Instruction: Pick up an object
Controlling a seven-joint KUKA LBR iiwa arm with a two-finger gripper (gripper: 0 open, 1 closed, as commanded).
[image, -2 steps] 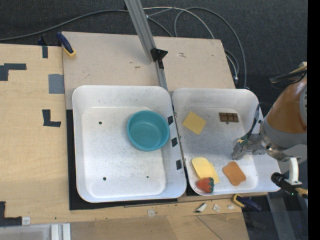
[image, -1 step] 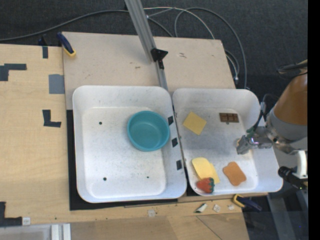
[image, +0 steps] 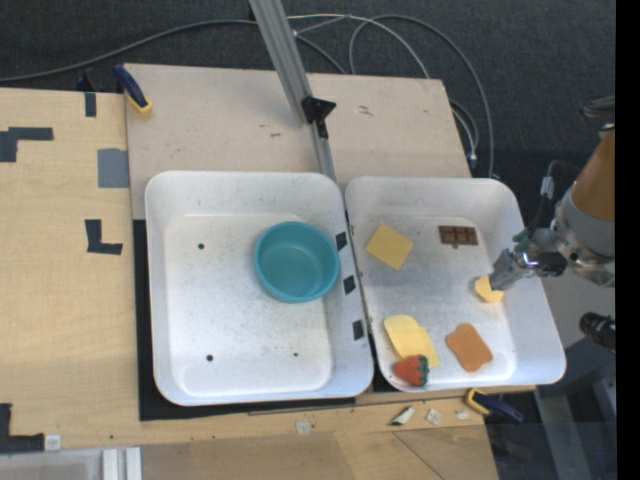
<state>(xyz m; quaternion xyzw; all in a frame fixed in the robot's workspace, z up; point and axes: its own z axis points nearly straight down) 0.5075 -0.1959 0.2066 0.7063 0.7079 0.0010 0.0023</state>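
i see the gripper low over the right bin, by its right wall | fingers: honestly can't tell | yellow piece sits right under the tips

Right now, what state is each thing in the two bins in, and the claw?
Teal bowl: upright in left bin.
Yellow square: flat in right bin.
Brown bar: flat.
Orange piece: flat.
Strawberry: touching yellow slab.
Claw: at small yellow piece.
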